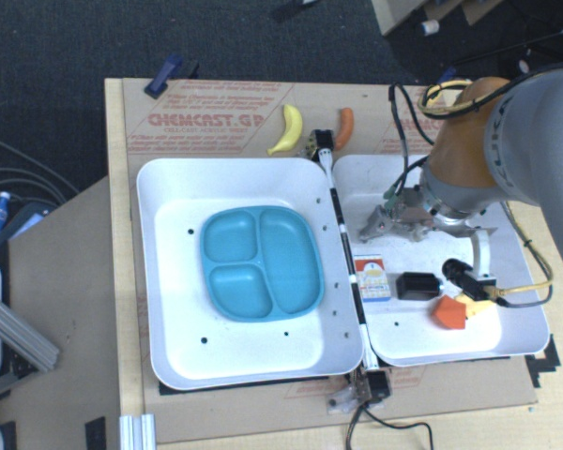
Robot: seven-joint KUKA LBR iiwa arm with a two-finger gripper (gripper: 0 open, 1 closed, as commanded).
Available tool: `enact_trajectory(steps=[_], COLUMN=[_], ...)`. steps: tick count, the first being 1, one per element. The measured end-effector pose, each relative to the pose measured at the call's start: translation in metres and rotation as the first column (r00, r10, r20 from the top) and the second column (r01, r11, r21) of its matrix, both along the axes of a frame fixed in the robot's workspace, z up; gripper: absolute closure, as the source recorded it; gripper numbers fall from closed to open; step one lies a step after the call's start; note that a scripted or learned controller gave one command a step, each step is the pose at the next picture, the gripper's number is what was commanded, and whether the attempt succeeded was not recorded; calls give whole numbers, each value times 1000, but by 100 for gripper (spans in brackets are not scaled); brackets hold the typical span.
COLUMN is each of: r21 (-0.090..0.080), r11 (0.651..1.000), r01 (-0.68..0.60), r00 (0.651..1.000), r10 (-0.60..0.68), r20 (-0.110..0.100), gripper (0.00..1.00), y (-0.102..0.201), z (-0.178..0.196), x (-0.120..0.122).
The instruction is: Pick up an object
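My gripper [387,221] hangs low over the upper left part of the right bin [507,340], under the grey arm with its orange band. A small red and white carton [371,278] lies against that bin's left wall, below the gripper and apart from it. To its right lies a black block [418,286], and an orange piece [450,313] sits further right near the front. I see nothing between the gripper's fingers.
The left bin [169,204] holds a blue divided plate [261,262]. On the cardboard behind the bins lie a yellow banana [287,130] and an orange carrot-like piece [344,127]. A blue tool [163,77] rests at the bench's back left edge.
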State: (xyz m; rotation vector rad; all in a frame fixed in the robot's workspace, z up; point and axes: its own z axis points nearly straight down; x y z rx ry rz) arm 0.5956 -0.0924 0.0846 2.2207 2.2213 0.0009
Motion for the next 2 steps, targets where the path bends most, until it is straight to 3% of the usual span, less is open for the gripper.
enact_trajectory(steps=[1, 2], r21=[0, -1], r11=[1000, 1000], r01=[-1, -1], r00=[1000, 1000], r10=[1, 1], r20=[0, 2], gripper=[0, 100], y=[-3, -3], z=[1, 11], x=[59, 59])
